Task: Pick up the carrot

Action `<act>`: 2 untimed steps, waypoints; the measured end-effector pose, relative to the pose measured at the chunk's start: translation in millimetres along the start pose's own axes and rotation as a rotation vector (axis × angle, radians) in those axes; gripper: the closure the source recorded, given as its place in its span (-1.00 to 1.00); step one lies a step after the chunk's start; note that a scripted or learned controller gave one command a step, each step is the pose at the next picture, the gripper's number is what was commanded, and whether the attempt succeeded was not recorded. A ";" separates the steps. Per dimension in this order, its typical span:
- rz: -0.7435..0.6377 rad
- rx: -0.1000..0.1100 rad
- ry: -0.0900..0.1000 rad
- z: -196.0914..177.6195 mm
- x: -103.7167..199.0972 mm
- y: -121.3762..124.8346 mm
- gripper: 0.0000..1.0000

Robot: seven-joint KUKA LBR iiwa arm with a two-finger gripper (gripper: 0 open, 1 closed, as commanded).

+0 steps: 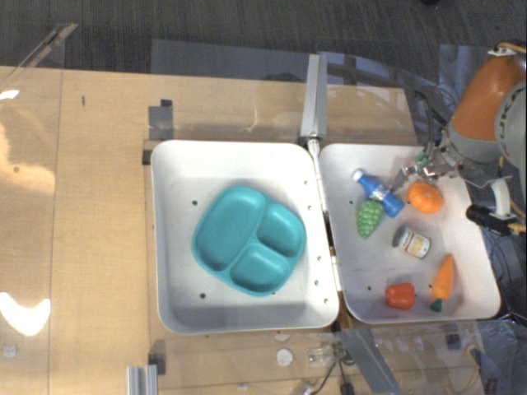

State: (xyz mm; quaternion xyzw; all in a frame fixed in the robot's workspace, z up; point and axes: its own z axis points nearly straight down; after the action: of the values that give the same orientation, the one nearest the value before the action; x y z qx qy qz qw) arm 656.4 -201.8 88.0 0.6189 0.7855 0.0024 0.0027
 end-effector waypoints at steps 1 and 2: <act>-0.007 -0.010 -0.006 -14.7 0.7 4.2 1.00; -0.007 -0.010 -0.006 -14.6 0.8 4.2 -1.00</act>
State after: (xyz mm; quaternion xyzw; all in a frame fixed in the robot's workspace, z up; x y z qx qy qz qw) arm 660.1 -200.1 102.6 0.6162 0.7876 0.0044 0.0084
